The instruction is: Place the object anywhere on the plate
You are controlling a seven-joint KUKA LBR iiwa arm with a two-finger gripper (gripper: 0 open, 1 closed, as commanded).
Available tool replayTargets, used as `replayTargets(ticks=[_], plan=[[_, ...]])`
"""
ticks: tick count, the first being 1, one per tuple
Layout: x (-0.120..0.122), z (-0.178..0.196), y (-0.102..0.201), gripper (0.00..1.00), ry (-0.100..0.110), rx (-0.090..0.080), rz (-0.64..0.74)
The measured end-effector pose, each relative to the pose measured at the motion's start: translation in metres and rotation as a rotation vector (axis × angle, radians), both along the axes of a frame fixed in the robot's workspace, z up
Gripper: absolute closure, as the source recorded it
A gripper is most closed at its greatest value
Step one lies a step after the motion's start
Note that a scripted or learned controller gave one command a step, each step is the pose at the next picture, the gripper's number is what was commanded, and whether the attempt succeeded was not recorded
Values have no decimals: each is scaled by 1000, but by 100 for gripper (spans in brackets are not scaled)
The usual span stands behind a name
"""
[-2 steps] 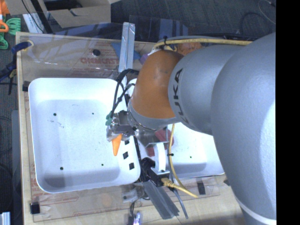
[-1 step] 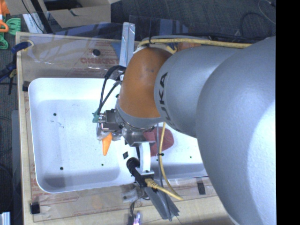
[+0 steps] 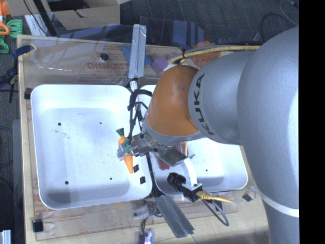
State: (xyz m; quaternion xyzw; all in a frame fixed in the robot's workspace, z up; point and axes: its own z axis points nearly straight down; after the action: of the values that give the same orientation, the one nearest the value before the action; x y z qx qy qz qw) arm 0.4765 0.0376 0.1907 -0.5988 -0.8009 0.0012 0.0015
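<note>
The gripper (image 3: 133, 147) hovered at the left bin's (image 3: 76, 136) right edge, and whether it gripped anything I cannot tell. A toy carrot (image 3: 127, 155) lay just beneath it, seemingly awaiting pickup.

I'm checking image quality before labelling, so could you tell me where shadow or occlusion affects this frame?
Camera view: lighting is even and soft, and the left bin shows a faint grey shadow along its lower wall; the arm covers most of the right bin; the carrot stays sharp at the tool.
</note>
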Motion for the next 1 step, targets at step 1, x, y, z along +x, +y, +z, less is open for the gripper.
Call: replayTargets(ticks=[1], plan=[[0, 0, -72, 100, 1, 2, 203]])
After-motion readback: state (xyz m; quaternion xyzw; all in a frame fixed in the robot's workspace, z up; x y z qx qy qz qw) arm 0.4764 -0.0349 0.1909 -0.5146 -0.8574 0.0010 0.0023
